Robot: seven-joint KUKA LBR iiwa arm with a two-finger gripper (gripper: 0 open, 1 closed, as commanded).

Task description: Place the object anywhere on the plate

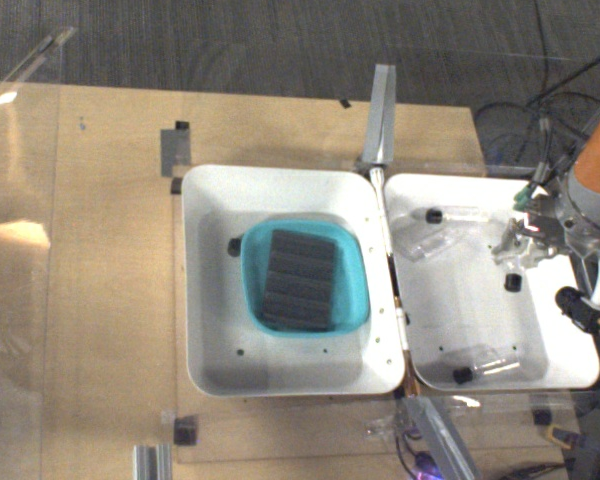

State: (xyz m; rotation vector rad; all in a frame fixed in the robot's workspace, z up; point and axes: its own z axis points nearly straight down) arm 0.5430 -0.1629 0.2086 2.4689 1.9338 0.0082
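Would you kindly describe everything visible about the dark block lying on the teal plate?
The dark grey block is rectangular, matte and foam-like, with shallow grooves crossing its top into about five bands. It lies flat, slightly skewed, near the middle of the teal plate, wholly inside the rim. The plate sits in the left white bin. Nothing else touches the block.

The plate [305,278] is turquoise, and the ridged block [300,280] lying on it is dark charcoal grey, crossed by darker grooves that give it a banded pattern. Both bins, the left bin [205,268] and the right bin [460,308], are plain white, and the bench [90,298] under them is pale tan wood with a faint grain. The arm [595,173] shows an orange band over grey, and the floor [240,18] beyond the bench is dark grey with a fine woven texture.
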